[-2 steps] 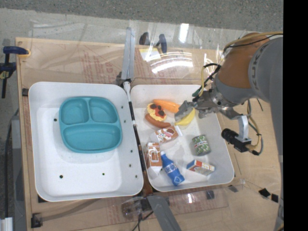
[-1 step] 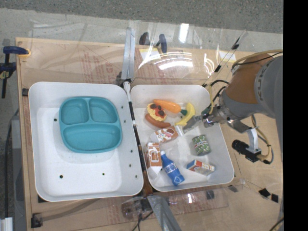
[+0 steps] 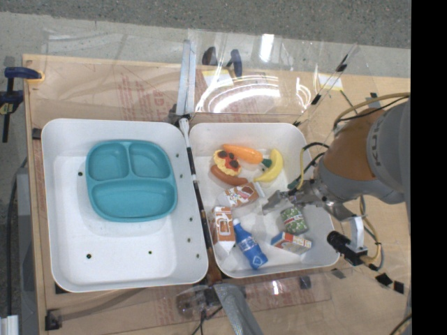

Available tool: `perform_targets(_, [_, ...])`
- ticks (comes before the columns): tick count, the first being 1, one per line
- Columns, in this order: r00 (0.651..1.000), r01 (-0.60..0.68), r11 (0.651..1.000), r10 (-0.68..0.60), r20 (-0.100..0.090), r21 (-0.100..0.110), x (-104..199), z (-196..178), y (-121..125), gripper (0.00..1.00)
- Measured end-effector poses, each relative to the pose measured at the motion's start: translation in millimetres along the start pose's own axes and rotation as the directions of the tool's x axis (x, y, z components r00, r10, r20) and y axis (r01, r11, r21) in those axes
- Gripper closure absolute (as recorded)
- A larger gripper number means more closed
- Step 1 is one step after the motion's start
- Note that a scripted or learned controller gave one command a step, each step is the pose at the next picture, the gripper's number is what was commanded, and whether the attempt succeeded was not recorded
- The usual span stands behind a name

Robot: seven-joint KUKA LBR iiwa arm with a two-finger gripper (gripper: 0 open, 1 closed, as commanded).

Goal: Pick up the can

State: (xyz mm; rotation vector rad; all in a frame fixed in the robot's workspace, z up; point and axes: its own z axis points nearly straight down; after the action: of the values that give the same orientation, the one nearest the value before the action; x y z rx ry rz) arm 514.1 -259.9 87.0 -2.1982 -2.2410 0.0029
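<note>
I see two white bins side by side on the bench point(image 3: 84, 82). The left bin point(image 3: 63, 257) holds a teal divided plate point(image 3: 130, 180) toward its far side. The right bin point(image 3: 202, 138) is crowded: a carrot point(image 3: 241, 152), a banana point(image 3: 272, 166), a sausage point(image 3: 228, 179) and a small round yellow-and-red toy point(image 3: 228, 161) near the far edge, a blue bottle point(image 3: 249, 246) and an orange carton point(image 3: 223, 225) near the front-left corner, a red-and-white packet point(image 3: 292, 241) at the front. The can point(image 3: 294, 220), green-labelled, sits toward the bin's right side. My hand point(image 3: 279, 201) is just beside it, low in the bin; I cannot tell how far it is open or whether it grips anything.
</note>
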Motion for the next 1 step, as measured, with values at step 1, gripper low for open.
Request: perform_targets(1, [0.991,-0.137,0.991,0.137,-0.001,0.001,7.1,0.7,-35.0,0.00])
